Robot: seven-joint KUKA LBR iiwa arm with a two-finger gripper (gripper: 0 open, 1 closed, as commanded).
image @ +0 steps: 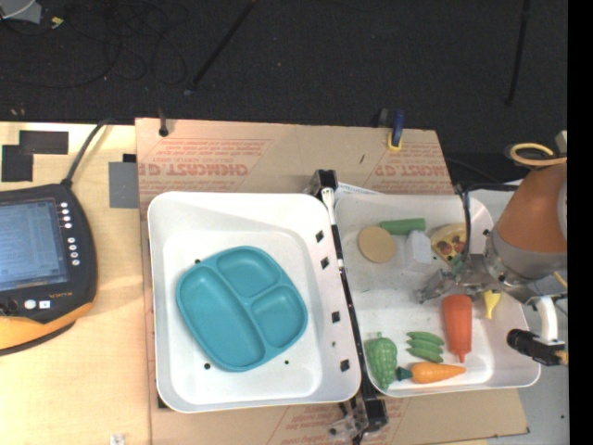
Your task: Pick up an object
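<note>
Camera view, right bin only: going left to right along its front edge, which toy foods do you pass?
Green leafy vegetable → orange carrot lying flat, with the green pea pods just behind it → upright red-orange carrot.

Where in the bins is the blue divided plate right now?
In the camera view, the blue divided plate lies flat in the left bin, roughly at its centre, across the divider from the right bin holding the toy food.

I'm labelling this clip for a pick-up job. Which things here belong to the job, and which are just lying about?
Job: gripper, red pepper, carrot, green pea pods, tan disc, right bin.

Lying about: blue divided plate, left bin, teach pendant.
</note>
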